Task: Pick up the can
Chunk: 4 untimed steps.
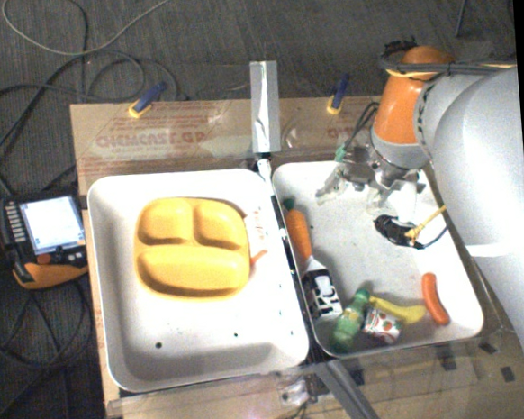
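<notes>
Down at the 6 o'clock side of the right bin (pixel 350 242), the can (pixel 382 326) is seen lying on its side, small, with a red and white label. A green bottle (pixel 348 322) is pressed against it at its 9 o'clock, and a yellow banana (pixel 404 310) appears to touch it at its 2 o'clock. A red sausage (pixel 434 298) is set just beyond the banana, at the can's 2 o'clock, close to the bin wall. A black-and-white bottle (pixel 321 292) is found at the can's 10 o'clock, along the bin's 9 o'clock wall, and an orange carrot (pixel 297 233) is laid just beyond its white neck at 12 o'clock.

The tool (pixel 368 176) is held over the 12 o'clock end of the same bin, well apart from the can and straight at the can's 12 o'clock. Nothing is seen gripped in it; whether it is wide or narrow cannot be told. The grey arm (pixel 475 160) with its orange band (pixel 399 112) is seen at the bin's 3 o'clock.

In the left bin (pixel 127 332) a yellow divided plate (pixel 193 247) is placed near the middle. Both bins are carried by the desk (pixel 148 136).
</notes>
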Each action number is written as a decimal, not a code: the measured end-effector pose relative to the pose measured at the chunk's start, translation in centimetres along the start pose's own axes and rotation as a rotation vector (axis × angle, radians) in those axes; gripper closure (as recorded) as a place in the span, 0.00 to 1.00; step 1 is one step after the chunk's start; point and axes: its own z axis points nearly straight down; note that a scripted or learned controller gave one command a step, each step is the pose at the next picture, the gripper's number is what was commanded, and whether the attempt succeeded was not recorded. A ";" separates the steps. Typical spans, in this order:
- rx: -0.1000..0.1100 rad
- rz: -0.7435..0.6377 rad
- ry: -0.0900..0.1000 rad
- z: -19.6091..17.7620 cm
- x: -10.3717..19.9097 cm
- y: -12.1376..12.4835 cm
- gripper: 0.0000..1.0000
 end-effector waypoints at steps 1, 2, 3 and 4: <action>-0.001 0.204 -0.001 -0.1 -0.8 -8.1 0.00; 0.006 0.463 -0.002 0.1 -2.7 -0.5 0.00; 0.007 0.462 -0.011 -0.7 -2.9 -0.5 1.00; 0.014 0.582 -0.007 -11.6 1.5 -0.7 1.00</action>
